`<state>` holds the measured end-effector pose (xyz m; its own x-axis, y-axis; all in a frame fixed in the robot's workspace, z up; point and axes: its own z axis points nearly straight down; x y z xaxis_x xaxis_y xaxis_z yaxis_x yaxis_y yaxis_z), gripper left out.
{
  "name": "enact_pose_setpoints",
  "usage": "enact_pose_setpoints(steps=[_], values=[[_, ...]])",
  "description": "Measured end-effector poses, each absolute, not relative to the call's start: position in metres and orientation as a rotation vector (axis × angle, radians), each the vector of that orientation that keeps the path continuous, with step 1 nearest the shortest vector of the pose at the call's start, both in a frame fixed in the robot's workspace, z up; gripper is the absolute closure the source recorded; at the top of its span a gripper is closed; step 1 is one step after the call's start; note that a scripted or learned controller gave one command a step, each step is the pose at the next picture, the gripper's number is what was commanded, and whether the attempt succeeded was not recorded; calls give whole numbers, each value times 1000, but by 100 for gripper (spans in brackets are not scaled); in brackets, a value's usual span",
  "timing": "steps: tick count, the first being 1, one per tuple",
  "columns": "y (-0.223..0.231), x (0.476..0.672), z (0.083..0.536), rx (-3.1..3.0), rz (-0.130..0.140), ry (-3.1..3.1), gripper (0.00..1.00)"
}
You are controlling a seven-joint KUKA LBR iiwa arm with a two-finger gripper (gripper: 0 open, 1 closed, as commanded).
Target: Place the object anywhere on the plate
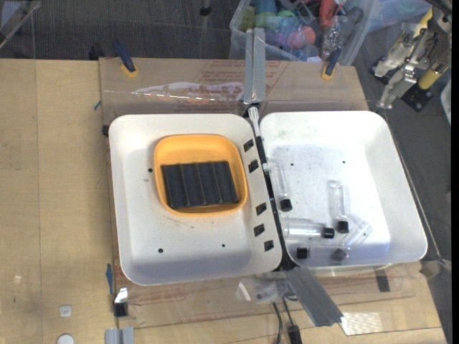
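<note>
An orange square plate (202, 144) sits in the left white bin (136, 249). A black ribbed rectangular block (199, 183) lies flat on the plate, inside its rim. In the right white bin (373, 142) lie several clear plastic tubes with black caps, one by the divider (280, 187), one upright in the view (335, 201) and others near the front (308, 230). My gripper (400, 69) hangs at the far upper right, beyond the right bin's back corner and well away from the plate and the tubes. Nothing is seen in it.
A raised divider with black tabs (259, 192) runs between the two bins. A clear box of colourful toys (305, 13) stands behind the bench. Blue clamps (127, 64) (330, 64) hold the back edge. Grey tape (315, 299) lies at the front.
</note>
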<state>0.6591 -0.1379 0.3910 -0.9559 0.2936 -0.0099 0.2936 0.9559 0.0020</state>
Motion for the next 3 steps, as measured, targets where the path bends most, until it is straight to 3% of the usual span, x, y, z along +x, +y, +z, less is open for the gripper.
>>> enact_pose_setpoints(steps=[1, 2, 3], values=[[-183, 651, 416, -27, -1, 3130, 100], [-224, 668, 429, -614, -3, 3069, 100], [-222, 668, 436, -1022, -4, 2959, 100]])
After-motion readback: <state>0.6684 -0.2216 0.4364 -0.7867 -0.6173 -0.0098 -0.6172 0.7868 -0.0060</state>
